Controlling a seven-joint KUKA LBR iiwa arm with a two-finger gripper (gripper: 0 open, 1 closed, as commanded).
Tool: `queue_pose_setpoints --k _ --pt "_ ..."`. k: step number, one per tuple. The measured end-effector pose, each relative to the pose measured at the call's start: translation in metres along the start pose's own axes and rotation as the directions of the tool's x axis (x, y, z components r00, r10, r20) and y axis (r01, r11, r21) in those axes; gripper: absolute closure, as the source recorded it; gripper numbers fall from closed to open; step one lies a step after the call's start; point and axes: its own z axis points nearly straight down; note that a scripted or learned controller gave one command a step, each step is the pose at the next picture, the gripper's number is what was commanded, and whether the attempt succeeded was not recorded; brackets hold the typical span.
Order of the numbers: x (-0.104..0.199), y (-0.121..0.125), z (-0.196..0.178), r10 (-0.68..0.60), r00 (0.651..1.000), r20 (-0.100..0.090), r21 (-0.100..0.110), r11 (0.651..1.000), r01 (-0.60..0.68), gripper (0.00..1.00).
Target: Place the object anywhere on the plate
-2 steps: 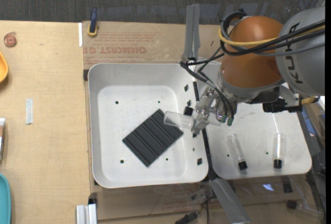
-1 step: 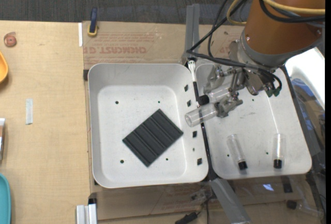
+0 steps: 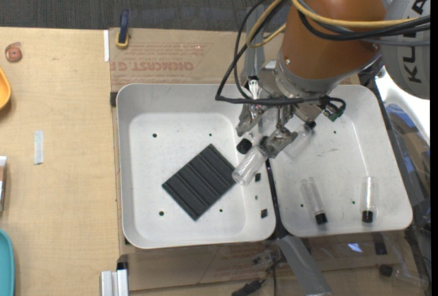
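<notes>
A black ridged plate (image 3: 202,180) lies at a slant on the floor of the left bin (image 3: 137,151). My gripper (image 3: 265,144) hangs over the wall between the two bins, just right of the plate's upper right corner. It is shut on a clear plastic tube (image 3: 247,167), which slants down to the left from the fingers. The tube's lower end is close above the plate's right corner. The orange wrist hides the top of the gripper.
Two more clear tubes with black caps, one (image 3: 313,200) and the other (image 3: 367,197), lie in the right bin (image 3: 383,151) near its front. A cardboard sheet (image 3: 171,59) lies behind the bins. The wooden bench (image 3: 55,151) extends to the left.
</notes>
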Motion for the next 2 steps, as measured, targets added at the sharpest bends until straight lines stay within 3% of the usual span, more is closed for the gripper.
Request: queue_pose_setpoints --k 1,2 --pt "0.0 0.0 0.0 0.0 1.0 0.0 0.0 1.0 0.0 0.0" --pt "-0.085 0.012 -0.009 -0.137 0.991 0.002 0.001 0.991 0.137 0.0"
